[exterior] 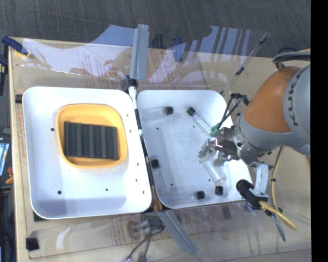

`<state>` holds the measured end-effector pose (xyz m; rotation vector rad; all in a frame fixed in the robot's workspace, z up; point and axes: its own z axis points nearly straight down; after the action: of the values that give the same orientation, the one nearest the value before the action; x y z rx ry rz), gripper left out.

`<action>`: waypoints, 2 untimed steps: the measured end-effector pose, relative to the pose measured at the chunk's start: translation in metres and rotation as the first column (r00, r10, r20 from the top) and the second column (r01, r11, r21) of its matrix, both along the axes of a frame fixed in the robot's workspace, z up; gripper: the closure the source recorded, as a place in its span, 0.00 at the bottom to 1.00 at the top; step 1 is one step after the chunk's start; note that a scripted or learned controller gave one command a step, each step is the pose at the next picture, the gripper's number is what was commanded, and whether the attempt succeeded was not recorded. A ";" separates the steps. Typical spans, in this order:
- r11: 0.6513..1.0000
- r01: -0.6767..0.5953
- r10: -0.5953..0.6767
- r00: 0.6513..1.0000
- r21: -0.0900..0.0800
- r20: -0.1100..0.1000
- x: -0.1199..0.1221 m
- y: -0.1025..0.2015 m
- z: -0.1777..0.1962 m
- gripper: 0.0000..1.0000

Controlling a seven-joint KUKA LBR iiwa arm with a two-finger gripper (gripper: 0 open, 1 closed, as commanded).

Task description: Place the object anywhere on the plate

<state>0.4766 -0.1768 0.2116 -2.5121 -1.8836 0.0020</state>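
Sitting on plate: block [91,141], dark and ridged, flat on the yellow plate [116,116] in the left bin [44,192], toward that bin's far edge.
Block axis: long side runs left to right, along the bin's near edge; ridges cross it, pointing far to near.
Arm [273,111]: reaching in over the right bin [172,198], wrist low by its right edge.
Jaws: cannot tell whether parted or closed; nothing visibly held.
Key relation: block lies well apart from the jaws, to their left, across the seam between the bins.
Task standing: judged done, since the block rests wholly inside the plate.
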 end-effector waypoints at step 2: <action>0.937 -0.349 0.349 0.937 0.000 0.001 0.084 0.063 0.034 1.00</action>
<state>0.5604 -0.1141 0.2455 -2.1387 -2.2998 0.0008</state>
